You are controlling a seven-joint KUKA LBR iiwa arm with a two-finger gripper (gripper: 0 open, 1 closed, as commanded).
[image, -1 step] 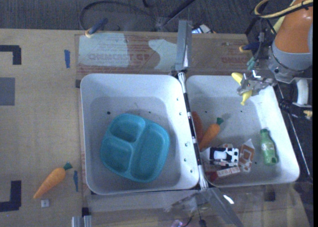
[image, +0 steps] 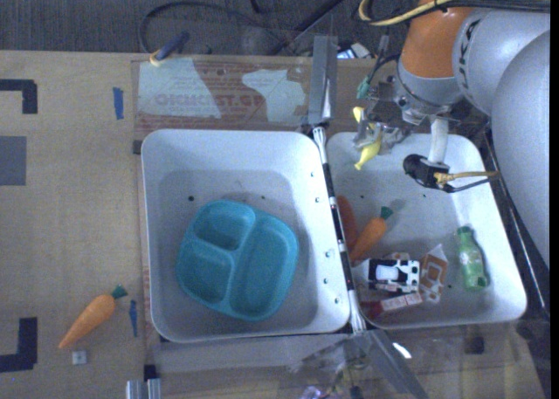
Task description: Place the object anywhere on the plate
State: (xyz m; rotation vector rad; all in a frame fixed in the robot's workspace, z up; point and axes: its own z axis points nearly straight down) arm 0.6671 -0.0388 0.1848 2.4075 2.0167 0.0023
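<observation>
The gripper [image: 377,131] hangs high over the far corner of the right bin [image: 502,240], and a yellow banana [image: 367,151] dangles between its fingers — it has hold of the thing. So the pick looks done and the carry is in hand. The teal plate [image: 238,257] lies well off to the gripper's left and nearer the camera, in the left bin [image: 166,170]. Next move, I'd judge: swing across the bin wall, come down over a compartment, let go.
</observation>
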